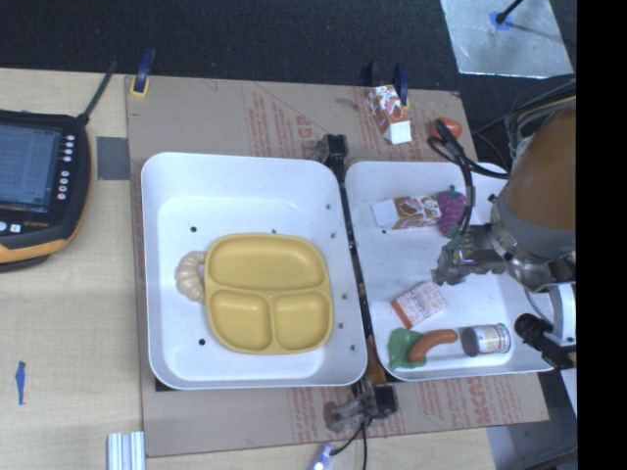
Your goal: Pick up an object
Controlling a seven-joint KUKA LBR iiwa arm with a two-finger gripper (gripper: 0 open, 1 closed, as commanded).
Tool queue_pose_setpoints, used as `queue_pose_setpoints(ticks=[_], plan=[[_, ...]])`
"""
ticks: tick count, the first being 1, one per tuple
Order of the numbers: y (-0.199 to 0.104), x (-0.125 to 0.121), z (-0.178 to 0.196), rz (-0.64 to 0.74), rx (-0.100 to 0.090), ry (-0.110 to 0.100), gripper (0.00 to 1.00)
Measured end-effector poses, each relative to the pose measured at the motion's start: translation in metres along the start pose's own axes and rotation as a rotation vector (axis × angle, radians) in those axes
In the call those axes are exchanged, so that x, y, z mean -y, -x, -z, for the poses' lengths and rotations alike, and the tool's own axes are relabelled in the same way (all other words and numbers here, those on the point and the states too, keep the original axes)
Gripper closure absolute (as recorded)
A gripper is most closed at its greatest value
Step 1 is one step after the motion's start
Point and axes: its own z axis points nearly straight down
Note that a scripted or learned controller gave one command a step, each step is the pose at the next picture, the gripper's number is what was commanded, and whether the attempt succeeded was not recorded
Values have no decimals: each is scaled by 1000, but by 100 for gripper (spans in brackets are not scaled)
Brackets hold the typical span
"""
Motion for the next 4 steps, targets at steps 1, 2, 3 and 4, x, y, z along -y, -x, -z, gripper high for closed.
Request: queue_pose_setpoints(ticks=[1,2,3,4], plan=[[1,0,0,-3,1,0,0],[49,-66,-31,-6,1,0,0],[97,-114,-46,-6,0,1,0],[100,-166,-98,-2,1,7,0]])
